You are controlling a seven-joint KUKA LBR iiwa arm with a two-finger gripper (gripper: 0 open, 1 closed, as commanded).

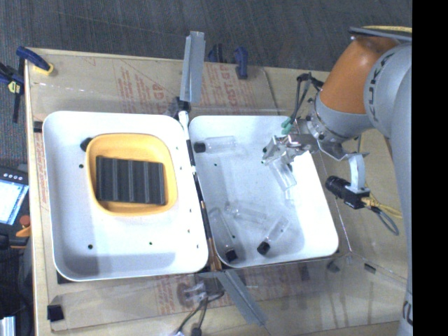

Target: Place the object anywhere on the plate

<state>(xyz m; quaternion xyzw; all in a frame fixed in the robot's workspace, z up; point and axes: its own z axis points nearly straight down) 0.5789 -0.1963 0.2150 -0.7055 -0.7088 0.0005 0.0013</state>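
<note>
I have the pincer [280, 151] hanging over the right bin [318, 236], where clear tubes [246, 215] lie loose for picking, while the yellow plate [129, 145] waits in the left bin [63, 243]; whether it grips anything, I cannot tell.

grey arm [381, 82] reaches in from right, gripper [278, 151] low, wrist angled down-left.

The counter [126, 82] is a pale wooden board printed with red lettering. Blue clamps [33, 59] grip its far-left corner and far edge. Dark grey carpeted floor [105, 12] lies beyond, evenly lit.
</note>
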